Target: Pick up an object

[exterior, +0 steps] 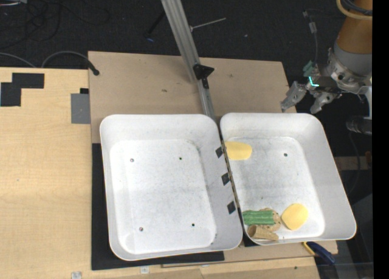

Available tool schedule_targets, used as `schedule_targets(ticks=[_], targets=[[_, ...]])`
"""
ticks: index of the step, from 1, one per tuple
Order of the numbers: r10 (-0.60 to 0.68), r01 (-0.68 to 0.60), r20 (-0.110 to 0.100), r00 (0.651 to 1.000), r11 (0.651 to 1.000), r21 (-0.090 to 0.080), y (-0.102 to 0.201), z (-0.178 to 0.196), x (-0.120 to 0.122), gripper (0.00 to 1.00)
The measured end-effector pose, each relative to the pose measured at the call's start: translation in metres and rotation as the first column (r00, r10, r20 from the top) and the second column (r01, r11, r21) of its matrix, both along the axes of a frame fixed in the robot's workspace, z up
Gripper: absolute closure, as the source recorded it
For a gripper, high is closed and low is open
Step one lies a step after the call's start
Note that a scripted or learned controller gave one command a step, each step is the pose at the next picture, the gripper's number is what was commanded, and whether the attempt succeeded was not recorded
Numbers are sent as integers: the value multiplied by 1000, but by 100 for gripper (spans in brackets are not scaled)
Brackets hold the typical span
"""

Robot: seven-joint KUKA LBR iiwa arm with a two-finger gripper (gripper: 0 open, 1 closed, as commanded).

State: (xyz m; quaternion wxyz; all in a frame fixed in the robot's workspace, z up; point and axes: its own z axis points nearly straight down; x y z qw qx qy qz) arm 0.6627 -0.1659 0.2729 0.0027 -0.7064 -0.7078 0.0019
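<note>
- Pincer (306, 97): poised beyond the far rim of the right bin (340, 174), above the surface and outside the bin; its two fingers stand spread, with nothing between them.
- Right bin, far-left part: one pale yellow lump (238, 151), lying just beside the divide between the bins and apart from everything else.
- Right bin, near edge: a green piece (259, 216), a tan piece (265, 231) touching it from the near side, and a round yellow piece (295, 216) just beside them to the right.
- Left bin (159, 180): offers you no candidate.
- Step in hand, by my judgement: approach and choice of target; nothing is lifted yet.
- Recommended target: the pale yellow lump, since it lies alone and nearest your pincer.
- Caution: it sits close to the bin wall, so bring the fingers down straddling it along the wall, not across it, or one finger may land on the rim.
- Alternative: the round yellow piece; descend on its right, free side, to avoid snagging the green and tan pieces.
</note>
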Motion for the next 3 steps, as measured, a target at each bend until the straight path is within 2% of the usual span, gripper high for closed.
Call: schedule_targets(ticks=[1,2,3], targets=[[2,-2,4,1000,1000,-1,0,3,1,0],[2,-2,-1,1000,1000,0,8,-56,6,0],[2,-2,0,1000,1000,0,13,-102,1,0]])
